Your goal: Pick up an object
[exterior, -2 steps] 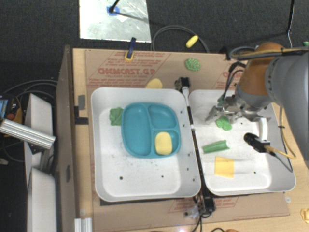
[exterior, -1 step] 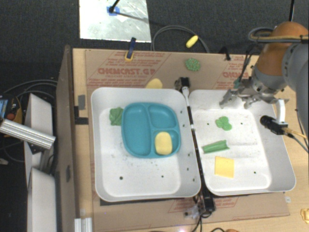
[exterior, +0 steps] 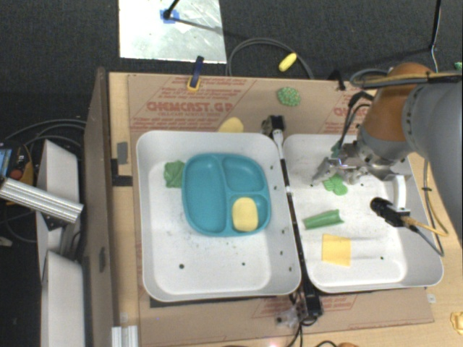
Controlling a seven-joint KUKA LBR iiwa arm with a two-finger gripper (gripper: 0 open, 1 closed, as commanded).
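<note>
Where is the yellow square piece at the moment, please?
The yellow square piece lies flat in the right bin, near its front wall, just below the green stick and well clear of the hand.

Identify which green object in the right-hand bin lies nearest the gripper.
The small round bumpy green piece, right under the gripper. The long green stick lies farther off, beside the yellow square.

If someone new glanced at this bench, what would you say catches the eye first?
Probably the blue divided plate in the left bin, with a yellow piece lying in its lower right compartment. Next, the gripper over the right bin, just above a small green piece, with a yellow square nearer the front.
</note>
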